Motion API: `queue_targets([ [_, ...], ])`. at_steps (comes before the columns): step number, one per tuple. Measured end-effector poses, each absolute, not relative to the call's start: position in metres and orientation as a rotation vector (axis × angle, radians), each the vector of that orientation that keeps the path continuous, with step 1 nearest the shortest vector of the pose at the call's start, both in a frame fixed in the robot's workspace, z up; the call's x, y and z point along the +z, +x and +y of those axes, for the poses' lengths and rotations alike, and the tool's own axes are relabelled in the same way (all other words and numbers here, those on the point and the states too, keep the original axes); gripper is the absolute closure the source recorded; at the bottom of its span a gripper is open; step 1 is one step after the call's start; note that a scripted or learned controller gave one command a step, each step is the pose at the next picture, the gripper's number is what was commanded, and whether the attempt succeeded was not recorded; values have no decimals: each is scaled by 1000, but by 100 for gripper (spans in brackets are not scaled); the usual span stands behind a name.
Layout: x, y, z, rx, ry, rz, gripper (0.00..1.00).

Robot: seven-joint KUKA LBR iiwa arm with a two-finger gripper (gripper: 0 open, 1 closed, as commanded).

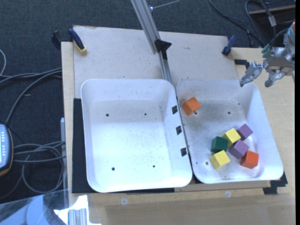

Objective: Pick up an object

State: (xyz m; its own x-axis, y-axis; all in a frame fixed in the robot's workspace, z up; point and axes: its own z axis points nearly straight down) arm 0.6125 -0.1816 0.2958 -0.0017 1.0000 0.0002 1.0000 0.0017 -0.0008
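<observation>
Two white bins sit side by side on the desk. Left bin holds no blocks. Right bin holds seven: orange block alone near its upper left; a cluster at lower right of green, two yellow, two purple, and red-orange. Pincer hangs over the right bin's upper-right rim, fingers spread, nothing between them, well apart from the blocks.
</observation>
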Motion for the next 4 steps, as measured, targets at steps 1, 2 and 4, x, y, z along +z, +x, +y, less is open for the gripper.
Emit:
queue_targets([
  [1, 296, 612, -182, 1, -2219, -2223, 0],
  [2, 235, 610, -174, 6, -2216, -2218, 0],
  [4, 124, 601, -178, 6, -2216, -2217, 0],
])
